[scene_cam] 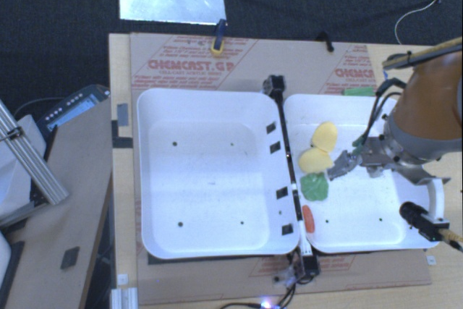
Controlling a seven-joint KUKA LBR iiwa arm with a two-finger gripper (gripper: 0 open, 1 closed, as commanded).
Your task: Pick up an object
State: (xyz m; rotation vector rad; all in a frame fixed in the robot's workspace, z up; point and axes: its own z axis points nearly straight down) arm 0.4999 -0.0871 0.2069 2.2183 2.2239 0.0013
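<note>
1. Yellow rounded lumps, two of them [325,134] [314,160], lie in the right-hand white shallow bin [362,231], toward its left wall at the centre-right of the frame. The lower lump touches a green crumpled piece [315,187] just below it. A small orange-red item [309,218] sits lower still, against the divider.
2. The grey metal pincer [340,166] reaches in from the right, its tip just beside the lower yellow lump and the green piece. Whether its fingers stand apart or together cannot be told from this angle, and nothing shows between them.
3. Judged from this, the step is closing in on a pick. The lower yellow lump is the nearest candidate.
4. To do it well, centre over one item, not over the seam between yellow and green; a straddle would likely push both aside.
5. Approach away from the bin wall, so that a finger does not jam against it.
6. Descend until the fingers flank the lump, then close and lift straight up.
7. The left-hand white bin [210,177] on the surface needs no attention yet.
</note>
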